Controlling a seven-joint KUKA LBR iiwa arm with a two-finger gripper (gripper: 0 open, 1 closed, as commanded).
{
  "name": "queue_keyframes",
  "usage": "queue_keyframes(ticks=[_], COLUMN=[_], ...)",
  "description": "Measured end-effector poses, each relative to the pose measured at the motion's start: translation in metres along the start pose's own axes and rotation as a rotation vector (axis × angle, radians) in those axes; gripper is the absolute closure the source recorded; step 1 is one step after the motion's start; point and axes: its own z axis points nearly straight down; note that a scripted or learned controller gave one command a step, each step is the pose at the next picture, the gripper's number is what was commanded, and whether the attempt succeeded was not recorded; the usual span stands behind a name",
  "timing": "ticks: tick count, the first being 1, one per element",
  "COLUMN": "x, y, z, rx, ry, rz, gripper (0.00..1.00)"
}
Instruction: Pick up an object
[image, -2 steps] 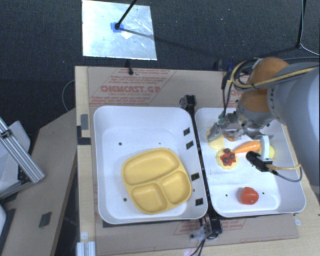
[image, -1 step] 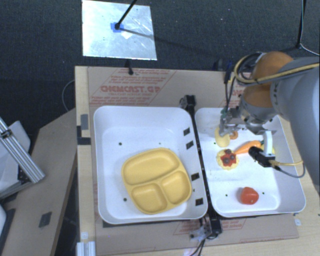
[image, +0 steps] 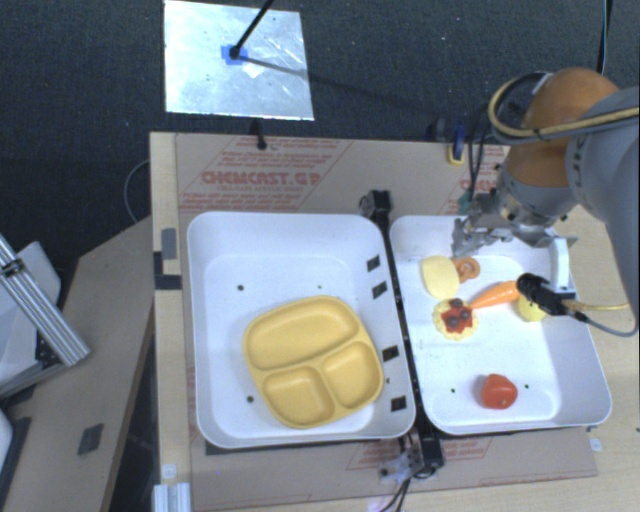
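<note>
Pale yellow piece (image: 438, 275) in right bin (image: 570, 400), hand (image: 468, 240) just above it

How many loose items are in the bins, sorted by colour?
Yellow: 4, the divided tray, pale piece, round piece with red topping, small piece
Orange: 2, carrot, small ring
Red: 1, tomato
Total: 7

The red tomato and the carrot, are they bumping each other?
Apart. The camera view shows bare white bin floor between the red tomato near the front and the carrot farther back.
</note>
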Motion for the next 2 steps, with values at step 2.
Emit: queue_keyframes(ticks=[2], x=[-0.006], y=[0.013], z=[-0.100], rx=[0.001], ry=[0.000], rz=[-0.001], gripper=[1.00])
